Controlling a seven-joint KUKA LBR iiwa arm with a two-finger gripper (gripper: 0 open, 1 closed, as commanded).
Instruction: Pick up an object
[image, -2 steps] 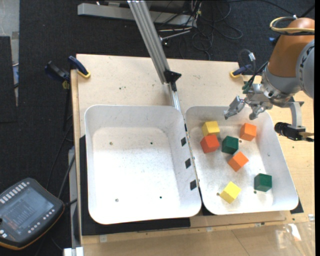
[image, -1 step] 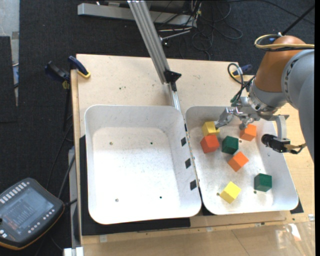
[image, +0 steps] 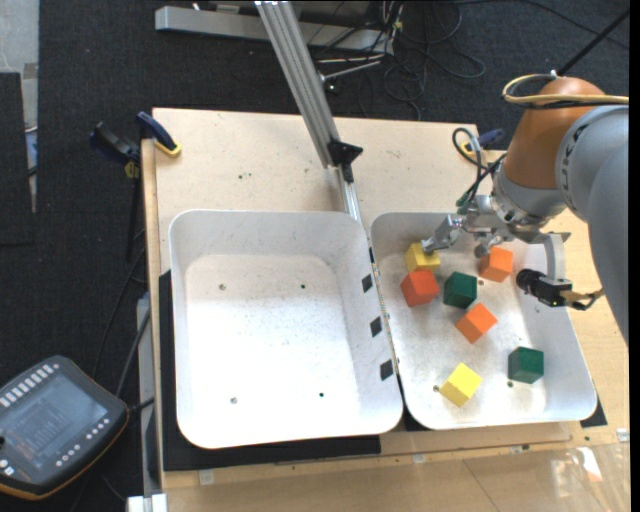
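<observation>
**Orange and yellow blocks crowd the tool's reach**

Orange, yellow, red and green blocks all lie in the right bin (image: 575, 395); the left bin (image: 190, 400) sits beside it on the worktop (image: 250, 150). The tool (image: 470, 232) hangs low over the far end of the right bin, between the far yellow block (image: 422, 257) on its left and the far orange block (image: 496, 264) on its right. Whether it is released or clenched I cannot tell, and nothing shows held in it.

The main risk, as I judge it, is the crowding. The far yellow block touches the red block (image: 420, 287), and a green block (image: 460, 290) lies just beside that. A descent there could land on an edge, tip a block or shove the cluster aside without a grip.

The bin's far wall is near too, so a block could be pushed against it and slip away. The nearer orange block (image: 477, 321), near yellow block (image: 461, 383) and near green block (image: 526, 364) stand well apart and look easier.
</observation>
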